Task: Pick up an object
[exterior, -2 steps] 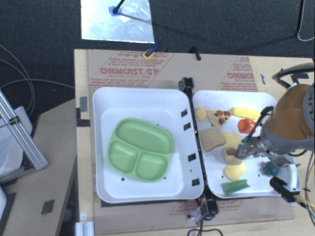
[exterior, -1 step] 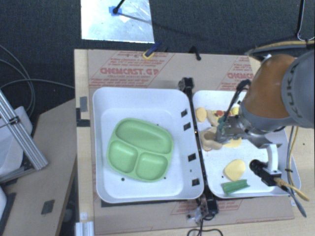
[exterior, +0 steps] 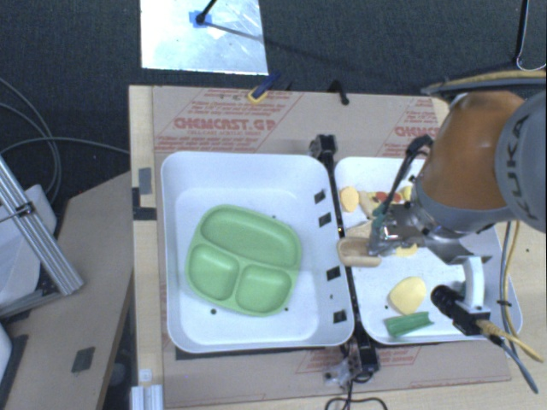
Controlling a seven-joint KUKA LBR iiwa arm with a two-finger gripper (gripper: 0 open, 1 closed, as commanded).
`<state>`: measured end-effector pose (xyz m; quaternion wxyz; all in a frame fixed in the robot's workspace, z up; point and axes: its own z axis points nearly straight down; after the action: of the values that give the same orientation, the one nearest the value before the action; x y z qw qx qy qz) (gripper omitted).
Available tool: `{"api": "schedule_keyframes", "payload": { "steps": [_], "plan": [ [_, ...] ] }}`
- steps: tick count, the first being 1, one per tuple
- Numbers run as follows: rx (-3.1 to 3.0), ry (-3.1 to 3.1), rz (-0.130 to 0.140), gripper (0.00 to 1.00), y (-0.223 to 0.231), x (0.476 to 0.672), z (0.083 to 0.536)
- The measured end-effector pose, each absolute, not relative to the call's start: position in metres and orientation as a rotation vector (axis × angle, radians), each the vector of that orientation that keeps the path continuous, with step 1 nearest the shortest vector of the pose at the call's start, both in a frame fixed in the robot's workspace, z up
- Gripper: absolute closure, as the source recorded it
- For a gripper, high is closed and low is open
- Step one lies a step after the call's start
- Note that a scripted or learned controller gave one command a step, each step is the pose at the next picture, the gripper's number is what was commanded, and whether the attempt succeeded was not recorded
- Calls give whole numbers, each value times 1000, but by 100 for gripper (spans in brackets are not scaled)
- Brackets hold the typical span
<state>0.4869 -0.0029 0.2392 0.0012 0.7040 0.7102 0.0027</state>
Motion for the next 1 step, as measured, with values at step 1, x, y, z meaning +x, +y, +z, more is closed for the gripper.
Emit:
{"api": "schedule_keyframes", "payload": {
  "steps": [1],
  "plan": [
    [2211,2234,4,100,56,491,233]
  ]
}}
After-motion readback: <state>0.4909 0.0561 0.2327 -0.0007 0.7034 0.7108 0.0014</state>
